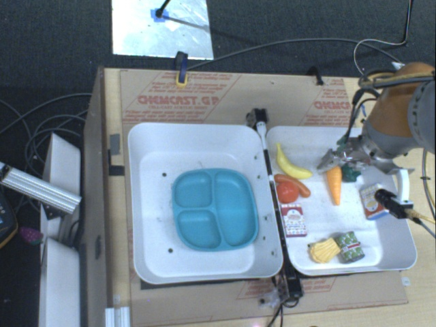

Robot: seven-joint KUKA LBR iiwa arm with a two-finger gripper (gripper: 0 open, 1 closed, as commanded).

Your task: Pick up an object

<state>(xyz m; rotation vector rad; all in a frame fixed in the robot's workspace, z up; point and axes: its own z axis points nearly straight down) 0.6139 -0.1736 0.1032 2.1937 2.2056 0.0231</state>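
Note:
The right bin (398, 251) holds several toy foods. An orange carrot (334, 186) lies upright in the picture near the bin's middle. Left of it are a yellow banana (291, 163) and a red tomato-like piece (289, 189). A red carton (293, 221) sits below those. A yellow corn piece (324, 251) and a green can (351, 247) lie near the front wall. An orange and white packet (373, 201) rests at the right. My gripper (340, 159) hangs low just above the carrot's top end, beside a small dark green item (351, 175). Nothing visibly sits in its grasp.
The left bin (153, 182) carries a blue divided plate (214, 208). A divider clamp (259, 120) sits between the bins at the back. The grey arm with its orange band (398, 111) comes in over the right bin's far right corner. Cables trail across the bench.

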